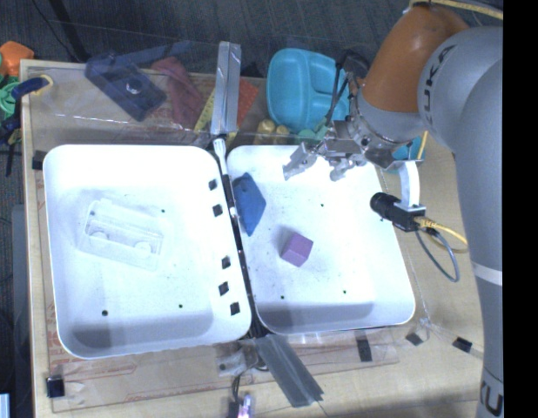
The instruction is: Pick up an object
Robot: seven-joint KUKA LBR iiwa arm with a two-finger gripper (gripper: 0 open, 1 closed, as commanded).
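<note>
Camera view showed the gripper (319,165) poised over the far edge of the right bin (391,273), its two fingers spread apart with nothing between them. One fingertip (292,171) pointed toward the bin divider and the other sat a little to the arm's side of it. Below and to the left of the jaws, a blue block (248,200) lay tilted against the right bin's left wall, apart from the fingers. Farther down from the jaws, nearer the bin's middle, sat a small purple cube (296,248), well apart from both fingertips. Just behind the jaws, outside the bin, stood a teal plastic object (302,87). Well off to the left of the jaws, a clear plastic tray (123,226) rested in the left bin (60,303).
</note>
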